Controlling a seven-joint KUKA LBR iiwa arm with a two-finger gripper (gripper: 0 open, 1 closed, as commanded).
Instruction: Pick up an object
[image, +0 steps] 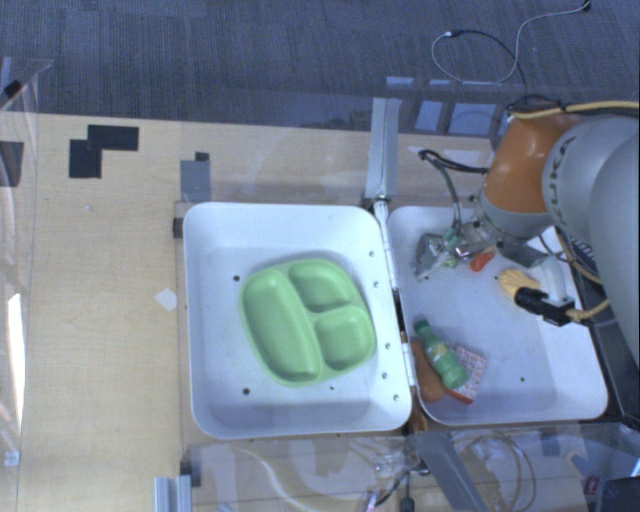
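— White bins, 2 side by side. Log them first: the left bin (205, 300) carries 1 green divided tray (300, 320) and no loose piece. The right bin (520, 360) has all the loose pieces. The grey arm (590, 180) reaches over the right bin's far half.

— Where does that put the gripper?

— You have the gripper (432, 252) low over the far-left corner of the right bin, close to the wall between the 2 bins. Whether it is apart or together, I cannot tell. Nothing shows clamped in it.

— Which piece do you read as the target?

— My judgement: the green bottle (440, 357), the largest loose item. It lies flat in the same bin, nearly straight toward the near edge from the gripper and well apart from it. It sits just beside the dividing wall. Its long axis runs far-to-near, cap end farther, base slanted slightly to the view's right. You would want the jaws across that axis.

— Anything crowding it?

— 2 neighbours. A patterned packet (470, 368) touches its right flank, and an orange piece (426, 380) is partly under it on the wall side. Smaller options: a yellow piece (514, 280) to the gripper's right, and a small red piece (483, 262) just beside the gripper.
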